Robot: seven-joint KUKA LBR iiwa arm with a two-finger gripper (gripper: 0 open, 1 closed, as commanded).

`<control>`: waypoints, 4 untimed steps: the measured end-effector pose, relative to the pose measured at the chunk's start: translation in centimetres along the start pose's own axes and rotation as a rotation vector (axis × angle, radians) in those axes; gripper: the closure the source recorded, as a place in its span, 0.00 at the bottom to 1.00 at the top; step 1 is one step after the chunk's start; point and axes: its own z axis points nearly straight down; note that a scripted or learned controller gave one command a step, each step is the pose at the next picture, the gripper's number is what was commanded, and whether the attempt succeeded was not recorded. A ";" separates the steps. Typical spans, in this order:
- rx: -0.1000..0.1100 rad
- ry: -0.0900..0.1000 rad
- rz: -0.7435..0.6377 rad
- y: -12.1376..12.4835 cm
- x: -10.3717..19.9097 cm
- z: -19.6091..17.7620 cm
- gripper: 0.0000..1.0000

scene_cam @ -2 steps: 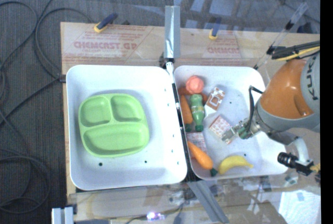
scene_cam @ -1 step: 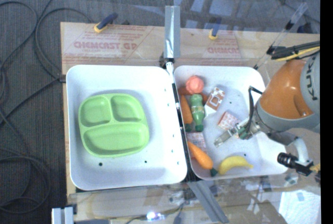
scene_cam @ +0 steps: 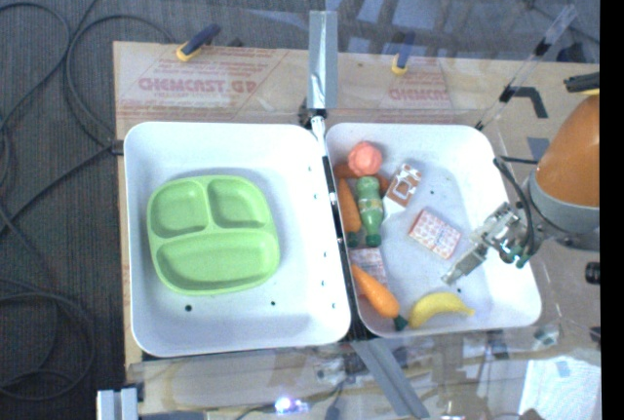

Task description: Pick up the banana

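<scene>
The yellow banana [scene_cam: 441,307] lies near the front edge of the right bin [scene_cam: 507,296], curved, with its tip toward the right. My gripper [scene_cam: 466,264] hangs low over the right bin, just above and to the right of the banana, its fingers pointing down-left toward it. Nothing shows between the fingers, and a short gap separates them from the banana.
Along the right bin's left side lie two carrots [scene_cam: 375,291], a green bottle [scene_cam: 369,210] and a pink round fruit [scene_cam: 366,158]. Two small patterned packets [scene_cam: 433,234] sit mid-bin. A green divided tray [scene_cam: 214,233] rests in the left bin [scene_cam: 156,330].
</scene>
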 end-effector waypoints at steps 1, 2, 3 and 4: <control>0.001 0.001 0.235 -2.2 -2.2 -8.4 0.00; 0.001 0.004 0.191 1.5 1.4 3.4 0.00; 0.000 0.000 -0.003 3.6 3.5 -1.4 0.00; 0.001 0.004 0.135 7.3 3.1 4.4 0.00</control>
